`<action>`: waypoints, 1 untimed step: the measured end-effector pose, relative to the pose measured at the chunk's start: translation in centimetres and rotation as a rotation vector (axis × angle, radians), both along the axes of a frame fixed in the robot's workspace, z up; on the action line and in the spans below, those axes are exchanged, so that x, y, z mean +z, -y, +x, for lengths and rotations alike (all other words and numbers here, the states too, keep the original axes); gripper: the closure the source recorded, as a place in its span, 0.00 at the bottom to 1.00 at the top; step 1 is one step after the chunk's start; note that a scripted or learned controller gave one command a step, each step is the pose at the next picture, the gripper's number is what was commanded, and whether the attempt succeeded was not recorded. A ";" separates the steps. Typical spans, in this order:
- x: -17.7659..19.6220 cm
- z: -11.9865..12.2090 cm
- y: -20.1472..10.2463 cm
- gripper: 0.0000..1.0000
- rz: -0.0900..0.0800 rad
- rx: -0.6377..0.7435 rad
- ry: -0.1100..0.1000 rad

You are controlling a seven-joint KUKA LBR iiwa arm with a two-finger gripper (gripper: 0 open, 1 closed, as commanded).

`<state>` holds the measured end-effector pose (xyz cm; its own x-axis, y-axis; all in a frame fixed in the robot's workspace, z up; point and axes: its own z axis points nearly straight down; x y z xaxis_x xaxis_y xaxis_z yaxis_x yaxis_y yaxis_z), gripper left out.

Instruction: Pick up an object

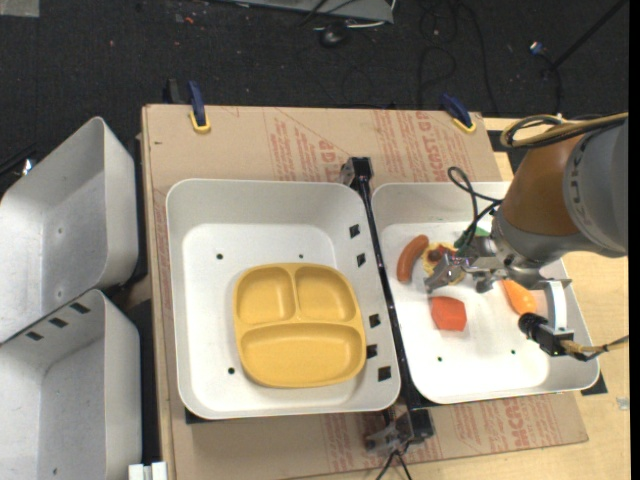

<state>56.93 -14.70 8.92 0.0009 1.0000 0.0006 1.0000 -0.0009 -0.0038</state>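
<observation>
Two toys, sausage (pixel 411 256) and red block (pixel 449 314), flank the claw (pixel 458 271); grip unclear.

Dark, perhaps carpeted floor (pixel 90 58), loose cables (pixel 440 63)

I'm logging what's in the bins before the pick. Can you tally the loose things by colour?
Yellow: 1, the divided tray in the left bin
Red-brown: 1, the sausage-shaped piece in the right bin
Red-orange: 1, the block
Orange: 1, the carrot-like piece
Multicoloured: 1, a small item by the gripper, too hidden to name
Total: 5
</observation>
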 end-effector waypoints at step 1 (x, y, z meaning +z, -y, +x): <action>1.3 0.1 0.0 1.00 -0.001 -0.001 0.005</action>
<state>57.06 -14.74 10.25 0.0019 1.0000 -0.0002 1.0000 -0.0019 0.0008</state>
